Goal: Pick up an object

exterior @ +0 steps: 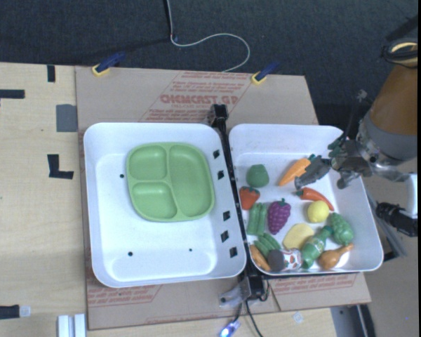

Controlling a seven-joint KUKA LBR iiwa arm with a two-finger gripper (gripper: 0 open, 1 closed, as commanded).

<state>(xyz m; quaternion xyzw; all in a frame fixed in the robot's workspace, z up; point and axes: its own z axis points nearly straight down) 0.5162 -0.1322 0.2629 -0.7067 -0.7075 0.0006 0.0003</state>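
The right bin (266, 135) holds several toy foods: a green pepper (257, 175), an orange carrot (294, 170), a purple grape bunch (278, 215), a red-orange pepper (316, 194), a yellow lemon (318, 211), broccoli (340, 227) and a yellow banana-like piece (297, 236). My gripper (314, 173) hangs low over the bin's right side, right beside the carrot and above the red-orange pepper. Its dark fingers (306, 177) stand apart with nothing between them.
The left bin (105, 209) holds a green divided plate (171, 181). More toy foods crowd the right bin's near edge, among them a pear-like piece (332, 258) and a red tomato (248, 197). The arm's orange band (400, 104) is at the right.
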